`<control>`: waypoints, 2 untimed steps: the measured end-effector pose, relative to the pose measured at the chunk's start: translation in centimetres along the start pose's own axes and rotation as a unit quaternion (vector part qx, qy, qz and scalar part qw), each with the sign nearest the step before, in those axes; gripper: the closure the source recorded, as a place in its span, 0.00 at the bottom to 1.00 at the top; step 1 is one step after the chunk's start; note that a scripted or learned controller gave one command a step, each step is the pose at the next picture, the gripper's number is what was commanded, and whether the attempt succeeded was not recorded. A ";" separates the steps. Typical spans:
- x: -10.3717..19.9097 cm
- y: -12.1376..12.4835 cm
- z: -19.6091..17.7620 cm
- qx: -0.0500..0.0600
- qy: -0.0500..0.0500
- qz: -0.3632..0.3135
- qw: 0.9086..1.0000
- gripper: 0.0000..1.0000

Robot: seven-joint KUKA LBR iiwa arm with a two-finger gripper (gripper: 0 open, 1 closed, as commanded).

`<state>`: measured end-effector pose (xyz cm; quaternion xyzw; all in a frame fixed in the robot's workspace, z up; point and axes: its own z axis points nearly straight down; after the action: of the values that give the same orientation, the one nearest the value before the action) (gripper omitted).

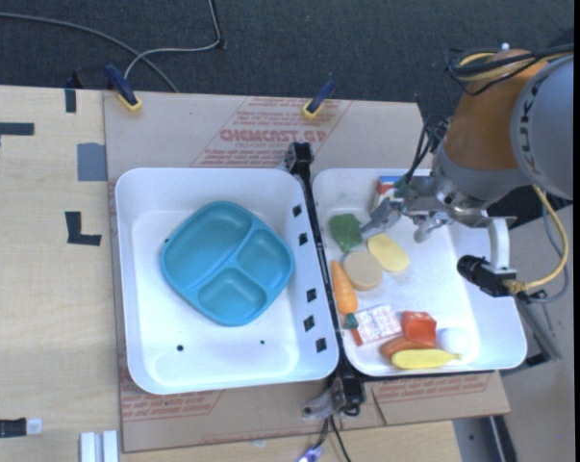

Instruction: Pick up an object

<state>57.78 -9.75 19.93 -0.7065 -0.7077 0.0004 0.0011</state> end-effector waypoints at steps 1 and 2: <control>-3.8 1.0 10.9 -0.006 -0.002 0.001 1.000 0.00; -3.6 1.1 9.8 -0.008 -0.001 0.001 1.000 1.00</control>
<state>58.88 -13.37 10.08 -0.7068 -0.7074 -0.0043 -0.0050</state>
